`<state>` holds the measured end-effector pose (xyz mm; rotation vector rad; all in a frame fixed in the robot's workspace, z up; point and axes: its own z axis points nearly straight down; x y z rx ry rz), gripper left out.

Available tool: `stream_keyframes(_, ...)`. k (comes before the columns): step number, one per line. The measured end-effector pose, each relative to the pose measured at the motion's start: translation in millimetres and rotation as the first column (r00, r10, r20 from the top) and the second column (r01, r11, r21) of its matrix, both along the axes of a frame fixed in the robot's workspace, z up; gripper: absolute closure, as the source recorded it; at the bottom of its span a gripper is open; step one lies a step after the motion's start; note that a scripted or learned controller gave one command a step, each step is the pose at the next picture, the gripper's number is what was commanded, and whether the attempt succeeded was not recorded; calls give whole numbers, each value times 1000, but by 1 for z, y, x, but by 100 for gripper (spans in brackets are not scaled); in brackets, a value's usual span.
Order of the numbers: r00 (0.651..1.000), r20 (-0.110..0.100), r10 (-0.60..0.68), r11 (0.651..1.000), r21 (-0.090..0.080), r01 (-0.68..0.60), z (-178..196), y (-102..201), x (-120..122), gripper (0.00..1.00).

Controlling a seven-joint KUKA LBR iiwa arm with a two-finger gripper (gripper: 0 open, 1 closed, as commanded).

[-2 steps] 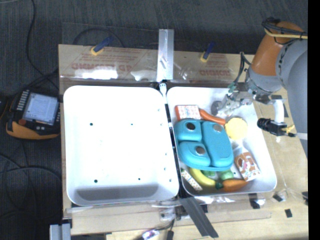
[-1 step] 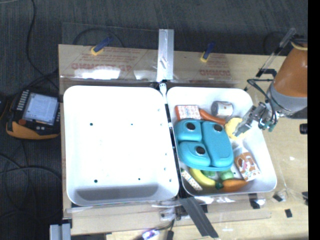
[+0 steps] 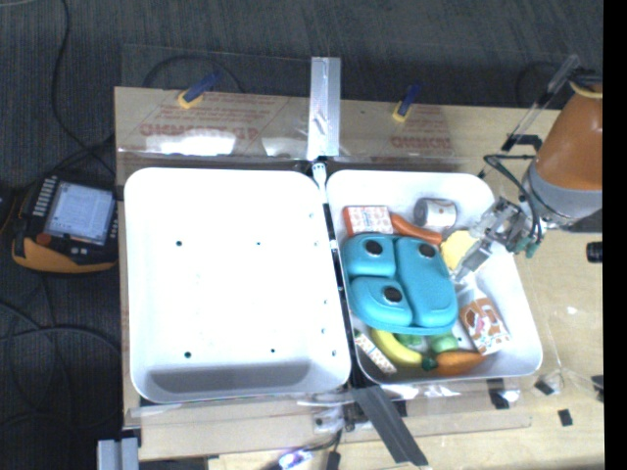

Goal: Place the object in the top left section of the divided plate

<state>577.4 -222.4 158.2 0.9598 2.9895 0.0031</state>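
At right of the frame we see the grey arm (image 3: 573,179), orange band at its wrist, reaching in over the right-hand white bin (image 3: 509,292); its gripper (image 3: 487,241) hangs above the bin's upper right part, just beside a pale yellow piece (image 3: 454,253); we cannot tell how far its fingers stand apart, and we see nothing clearly held between them. The blue divided plate (image 3: 400,282) lies in the middle of that bin, tilted, its round-holed sections facing up; a small red and white box (image 3: 365,219) sits just above it at the bin's upper left, an orange carrot-like piece (image 3: 416,230) beside that, and a grey metal can (image 3: 436,211) near the bin's top edge. Below the plate we make out a banana (image 3: 394,348), a green piece (image 3: 446,342) and another orange piece (image 3: 458,361); a red and white packet (image 3: 485,323) lies at lower right. The left-hand white bin (image 3: 230,282) fills the centre left; a handheld control unit with a screen (image 3: 69,218) rests on the dark floor at far left; a clear plastic sheet (image 3: 245,125) with two clips runs along the bench's top edge.
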Motion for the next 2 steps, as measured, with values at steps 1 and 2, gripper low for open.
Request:
stream_keyframes(1, 1000, 0, 0, 1000, 0, 0, 0, 0, 0, 0)
stream_keyframes(2, 1000, 0, 0, 1000, 0, 0, 0, 0, 0, 0)
